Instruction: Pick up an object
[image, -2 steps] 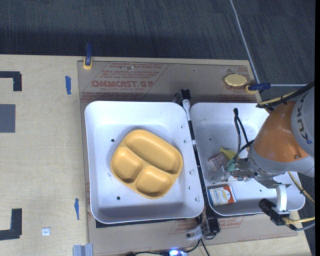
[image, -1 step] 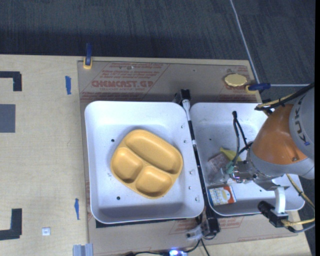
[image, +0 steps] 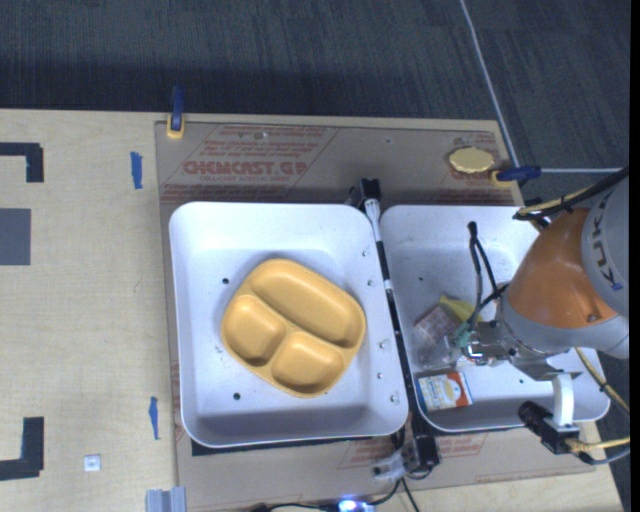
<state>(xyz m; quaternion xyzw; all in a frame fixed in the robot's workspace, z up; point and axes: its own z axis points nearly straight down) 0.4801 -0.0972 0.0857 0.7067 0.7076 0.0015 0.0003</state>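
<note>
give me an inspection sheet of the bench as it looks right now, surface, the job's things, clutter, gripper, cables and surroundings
Surface: light wooden bench bearing a brown board with two white bins side by side, left bin and right bin.
Job's things: yellow three-compartment tray in the left bin; clear crinkled packet, yellow item and small orange-and-white carton in the right bin.
Clutter: tan disc on the board behind the right bin.
Gripper: gripper low in the right bin by the packet; jaws hidden by the wrist.
Cables: black cables along the arm; wires at the front edge.
Surroundings: dark carpet; blue clamps and black markers.
</note>
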